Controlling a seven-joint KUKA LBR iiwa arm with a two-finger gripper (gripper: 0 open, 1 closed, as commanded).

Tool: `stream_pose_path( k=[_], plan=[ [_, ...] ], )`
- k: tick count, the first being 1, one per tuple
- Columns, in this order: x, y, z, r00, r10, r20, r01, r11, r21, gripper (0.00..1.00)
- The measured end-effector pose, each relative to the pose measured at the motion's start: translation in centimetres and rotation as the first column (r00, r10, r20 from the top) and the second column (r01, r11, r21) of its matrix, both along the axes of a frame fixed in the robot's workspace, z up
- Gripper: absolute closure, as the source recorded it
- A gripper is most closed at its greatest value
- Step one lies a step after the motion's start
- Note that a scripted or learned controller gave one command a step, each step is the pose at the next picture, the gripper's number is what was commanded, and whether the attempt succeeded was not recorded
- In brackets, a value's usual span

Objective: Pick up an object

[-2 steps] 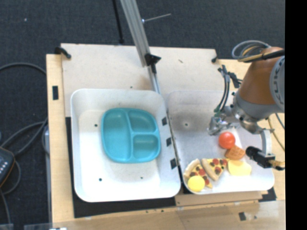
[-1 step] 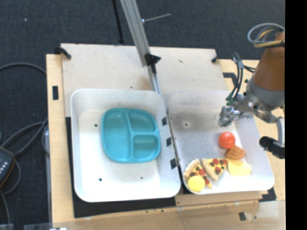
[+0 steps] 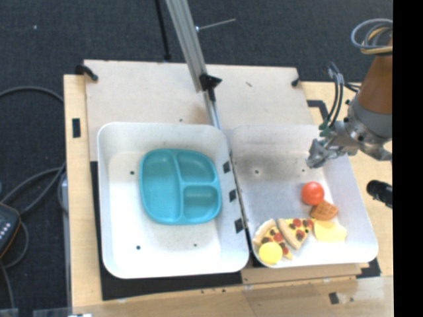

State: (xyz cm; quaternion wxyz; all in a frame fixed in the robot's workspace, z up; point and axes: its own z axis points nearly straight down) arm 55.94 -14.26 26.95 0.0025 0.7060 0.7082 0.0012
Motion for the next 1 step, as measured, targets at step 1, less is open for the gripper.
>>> stream_pose_path(
  k=[1],
  plan=[
    [0.92, 4.77, -1.39, 1.0, 0.0, -0.005, 0.0, 1.0, 0.002, 1.0]
  ],
)
